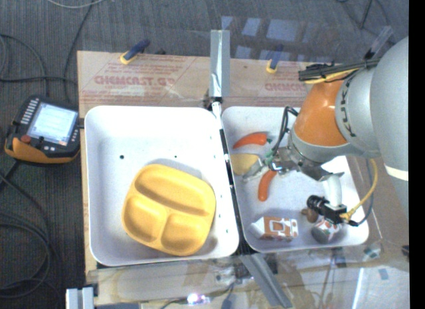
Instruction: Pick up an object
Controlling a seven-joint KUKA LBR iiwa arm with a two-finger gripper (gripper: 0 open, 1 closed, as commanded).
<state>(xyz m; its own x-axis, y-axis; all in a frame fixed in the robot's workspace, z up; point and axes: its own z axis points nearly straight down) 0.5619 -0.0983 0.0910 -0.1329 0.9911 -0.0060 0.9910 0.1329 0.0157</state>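
The right bin holds a long orange piece at its far left and a second orange stick nearer the middle. A pale yellow piece lies by the bin's left wall. A small white and orange toy vehicle sits near the front wall, and a grey rounded thing rests in the front right corner. My gripper hangs low over the left part of this bin, just above the top end of the orange stick and beside the pale yellow piece. The wrist hides how it stands.
The left bin holds a yellow divided plate. A handheld control pendant lies on the floor to the left. The arm's grey and orange body covers the right bin's far right side.
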